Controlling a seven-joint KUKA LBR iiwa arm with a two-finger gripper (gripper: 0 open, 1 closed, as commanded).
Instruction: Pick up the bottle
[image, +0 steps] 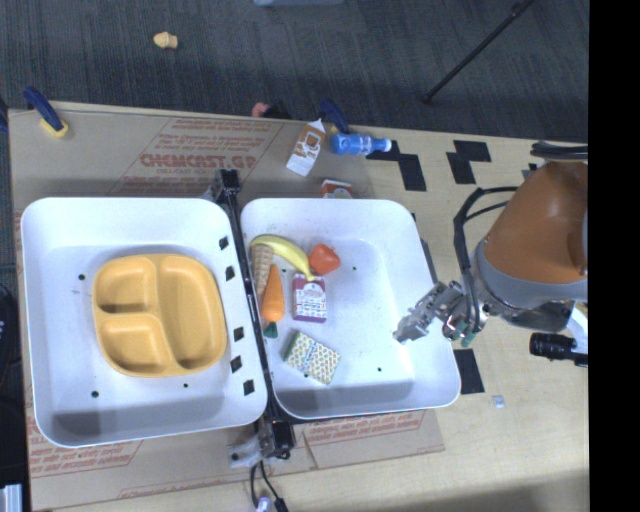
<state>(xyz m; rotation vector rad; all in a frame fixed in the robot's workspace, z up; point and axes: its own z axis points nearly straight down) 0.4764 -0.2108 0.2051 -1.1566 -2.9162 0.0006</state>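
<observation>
Behind both white bins (340, 212) lies the bottle (358, 145); tool (412, 328), state untellable, hovers by banana (280, 250), carrot (272, 293).

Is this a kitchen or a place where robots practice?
Probably a robot practice lab, not a kitchen. A grey and orange robot arm reaches over two white bins taped onto cardboard, one holding toy food like a banana and carrot, the other a yellow tray.

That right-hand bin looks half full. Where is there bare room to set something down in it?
The right bin is bare across its right half, between the red tomato and the gripper at the right wall. It is crowded along the left wall: banana, carrot, small carton, patterned packet.
</observation>
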